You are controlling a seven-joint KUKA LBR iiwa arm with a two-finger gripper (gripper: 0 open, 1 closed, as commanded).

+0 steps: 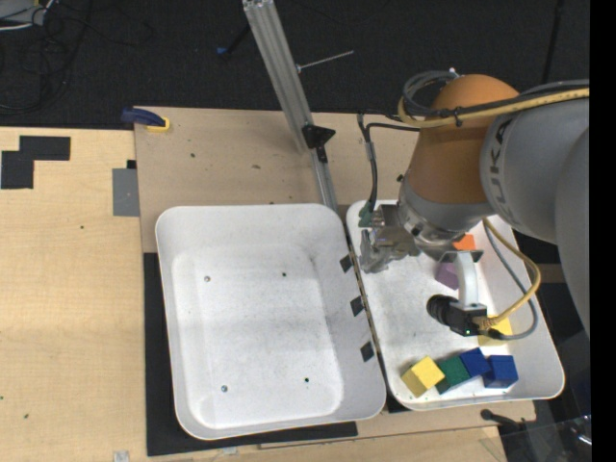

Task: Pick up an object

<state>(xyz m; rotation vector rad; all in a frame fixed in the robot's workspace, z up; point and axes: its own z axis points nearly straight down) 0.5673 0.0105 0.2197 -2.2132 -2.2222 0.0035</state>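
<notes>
My gripper (377, 250) hangs low over the far left corner of the right bin (404, 335), close to its left wall. Nothing shows beneath it or in its grasp. At the near end of this bin lie a yellow block (421, 375), a green block (452, 371) and two blue blocks (489, 366) in a row. A purple piece (448, 275) and a small orange piece (466, 243) lie by the right side of the wrist, partly hidden by the arm.
The left bin (192, 248) stands beside the right one, with black clips (354, 304) along the shared edge. A slanted aluminium rail (287, 75) rises behind the bins. The big grey arm (539, 171) covers the right bin's far right.
</notes>
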